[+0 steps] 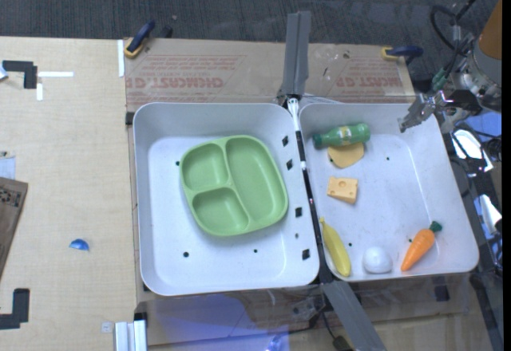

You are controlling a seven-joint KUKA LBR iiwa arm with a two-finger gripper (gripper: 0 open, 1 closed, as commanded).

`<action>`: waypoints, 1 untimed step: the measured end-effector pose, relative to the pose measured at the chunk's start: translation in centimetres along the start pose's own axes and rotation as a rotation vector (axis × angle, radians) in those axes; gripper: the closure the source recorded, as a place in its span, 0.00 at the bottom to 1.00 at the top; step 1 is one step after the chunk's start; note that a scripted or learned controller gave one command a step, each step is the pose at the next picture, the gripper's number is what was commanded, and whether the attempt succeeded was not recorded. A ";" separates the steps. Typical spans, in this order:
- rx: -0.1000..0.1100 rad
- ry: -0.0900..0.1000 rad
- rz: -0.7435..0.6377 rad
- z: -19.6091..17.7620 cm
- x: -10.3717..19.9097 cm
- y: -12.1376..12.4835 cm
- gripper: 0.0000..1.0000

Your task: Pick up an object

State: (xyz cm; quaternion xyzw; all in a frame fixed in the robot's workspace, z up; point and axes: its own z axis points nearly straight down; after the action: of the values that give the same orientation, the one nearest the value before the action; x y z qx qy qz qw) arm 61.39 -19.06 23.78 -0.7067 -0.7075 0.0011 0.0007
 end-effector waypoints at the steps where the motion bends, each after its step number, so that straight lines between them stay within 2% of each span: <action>1: 0.000 0.000 -0.042 13.6 5.9 -0.5 0.00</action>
State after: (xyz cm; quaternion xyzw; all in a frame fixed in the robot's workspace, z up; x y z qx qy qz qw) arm 60.89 -13.12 10.21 -0.6916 -0.7223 0.0011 0.0008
